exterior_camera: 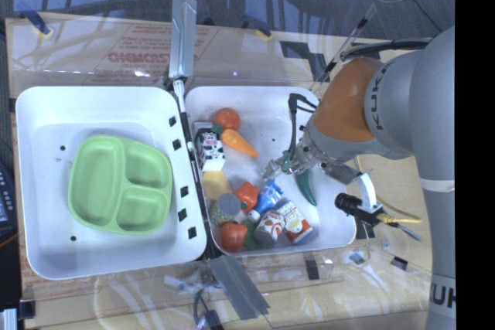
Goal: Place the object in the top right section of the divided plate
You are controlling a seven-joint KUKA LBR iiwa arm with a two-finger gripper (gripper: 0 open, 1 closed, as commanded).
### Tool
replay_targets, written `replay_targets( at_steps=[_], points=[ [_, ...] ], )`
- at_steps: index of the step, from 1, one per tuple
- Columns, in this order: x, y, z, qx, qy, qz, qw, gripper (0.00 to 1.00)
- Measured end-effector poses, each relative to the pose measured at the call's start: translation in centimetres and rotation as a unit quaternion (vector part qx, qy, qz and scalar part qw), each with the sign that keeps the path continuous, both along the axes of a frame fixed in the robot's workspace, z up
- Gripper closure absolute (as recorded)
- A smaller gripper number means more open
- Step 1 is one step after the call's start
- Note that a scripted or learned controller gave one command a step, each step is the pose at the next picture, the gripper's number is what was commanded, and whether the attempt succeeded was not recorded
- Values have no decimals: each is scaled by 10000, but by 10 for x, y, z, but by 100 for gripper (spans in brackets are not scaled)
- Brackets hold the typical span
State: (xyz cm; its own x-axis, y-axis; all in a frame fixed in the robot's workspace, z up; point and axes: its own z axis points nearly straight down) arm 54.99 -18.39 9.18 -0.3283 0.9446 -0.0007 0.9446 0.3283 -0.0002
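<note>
The pale green divided plastic plate point(120, 183) lies flat in the left white bin point(46, 120), sections up to receive an object, long axis toward the desk's far-left corner. In the cluttered right white bin point(267, 100), the gripper point(280, 166) hovers above the toys; I cannot tell its state.

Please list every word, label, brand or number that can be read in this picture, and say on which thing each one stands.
"KU", black letters on the arm, cut off by the edge.
"CHEMCAS", red print on the cardboard behind the bins, partly blurred.
Print on the can and the small box: too small to read.
</note>
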Motion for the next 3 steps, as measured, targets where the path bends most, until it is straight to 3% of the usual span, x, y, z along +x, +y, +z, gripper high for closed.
replay_targets(
  at_steps=[1,2,3],
  points=[
    [35,-26,2,-6,-12,1288,9917,100],
    [108,-26,2,-9,-14,2346,9721,100],
    [75,-28,163,-20,-25,1832,9831,100]
  ],
)
